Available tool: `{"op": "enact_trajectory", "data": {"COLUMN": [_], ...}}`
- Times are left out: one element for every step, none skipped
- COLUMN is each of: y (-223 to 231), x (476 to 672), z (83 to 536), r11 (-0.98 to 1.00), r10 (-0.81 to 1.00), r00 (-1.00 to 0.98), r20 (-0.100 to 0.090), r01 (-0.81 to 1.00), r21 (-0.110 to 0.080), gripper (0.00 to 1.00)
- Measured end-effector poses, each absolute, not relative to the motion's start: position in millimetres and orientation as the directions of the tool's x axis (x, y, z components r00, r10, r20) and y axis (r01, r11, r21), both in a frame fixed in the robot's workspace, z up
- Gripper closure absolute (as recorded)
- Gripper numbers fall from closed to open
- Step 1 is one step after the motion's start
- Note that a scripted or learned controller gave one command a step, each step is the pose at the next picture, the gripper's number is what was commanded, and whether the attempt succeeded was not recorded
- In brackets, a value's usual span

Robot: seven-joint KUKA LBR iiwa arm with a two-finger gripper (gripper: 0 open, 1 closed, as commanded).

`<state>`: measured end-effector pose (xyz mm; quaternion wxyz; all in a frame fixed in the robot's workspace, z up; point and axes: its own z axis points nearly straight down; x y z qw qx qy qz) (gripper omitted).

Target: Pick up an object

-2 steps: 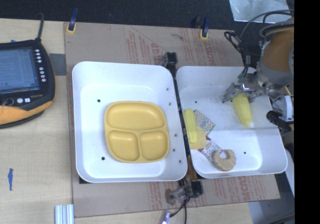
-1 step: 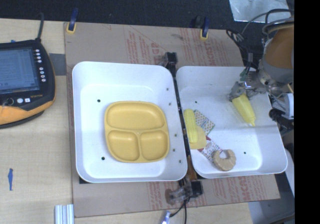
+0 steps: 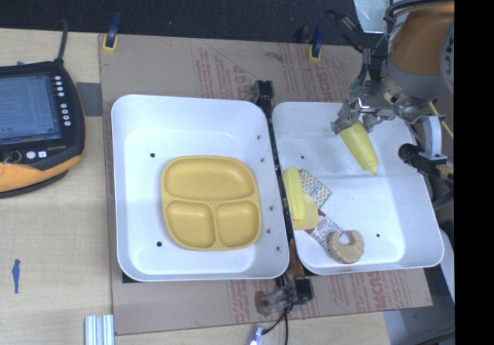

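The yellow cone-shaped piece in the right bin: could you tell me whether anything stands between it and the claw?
Nothing visible does. The claw is already at the upper end of the yellow cone-shaped piece, which slants down and right from it. The corn cob, the patterned packet and the brown ring lie lower in the right bin, apart from it.

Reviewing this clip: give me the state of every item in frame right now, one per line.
gripper: shut on the yellow bottle, above the right bin.
yellow bottle: held at its top, hanging tilted.
corn cob: lying along the right bin's left wall.
bitten doughnut: lying near the right bin's front.
yellow divided plate: flat in the left bin.
tablet: screen lit.
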<state>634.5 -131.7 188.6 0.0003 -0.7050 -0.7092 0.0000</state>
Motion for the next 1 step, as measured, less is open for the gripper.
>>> {"op": "enact_trajectory", "data": {"y": [-63.9], "x": [640.3], "z": [191.8], "r11": [0.008], "r10": [1.000], "r00": [-0.008], "r20": [-0.002], "r01": [1.000], "r21": [-0.004], "gripper": [1.00]}}
